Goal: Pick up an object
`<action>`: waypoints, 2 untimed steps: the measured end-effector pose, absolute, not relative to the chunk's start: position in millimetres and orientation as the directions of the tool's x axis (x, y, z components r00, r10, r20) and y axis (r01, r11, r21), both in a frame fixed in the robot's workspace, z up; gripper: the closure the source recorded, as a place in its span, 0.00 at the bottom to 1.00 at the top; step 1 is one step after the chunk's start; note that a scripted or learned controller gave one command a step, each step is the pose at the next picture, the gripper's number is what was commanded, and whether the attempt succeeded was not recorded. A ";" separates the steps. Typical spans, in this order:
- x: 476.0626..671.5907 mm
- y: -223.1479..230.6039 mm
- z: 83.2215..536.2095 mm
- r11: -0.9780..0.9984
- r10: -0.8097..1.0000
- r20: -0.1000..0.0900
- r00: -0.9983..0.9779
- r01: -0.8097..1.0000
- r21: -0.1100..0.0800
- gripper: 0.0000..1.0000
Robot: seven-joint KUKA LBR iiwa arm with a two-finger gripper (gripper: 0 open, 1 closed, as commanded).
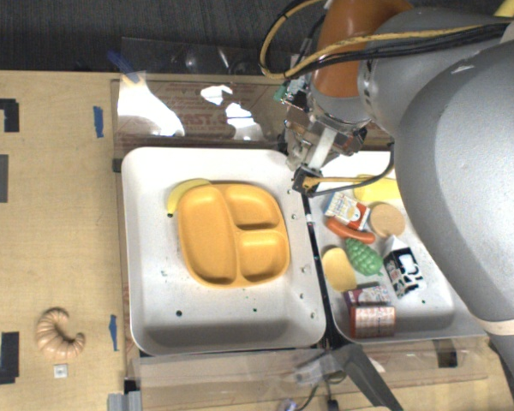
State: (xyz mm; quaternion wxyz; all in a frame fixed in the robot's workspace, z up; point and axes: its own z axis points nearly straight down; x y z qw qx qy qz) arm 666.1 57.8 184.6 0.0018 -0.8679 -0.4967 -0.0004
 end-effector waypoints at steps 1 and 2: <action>667.2 -74.2 339.1 -0.527 0.850 0.003 0.527 0.850 0.010 1.00; 666.8 -70.0 333.2 -0.522 0.853 -0.001 0.522 0.853 0.000 0.00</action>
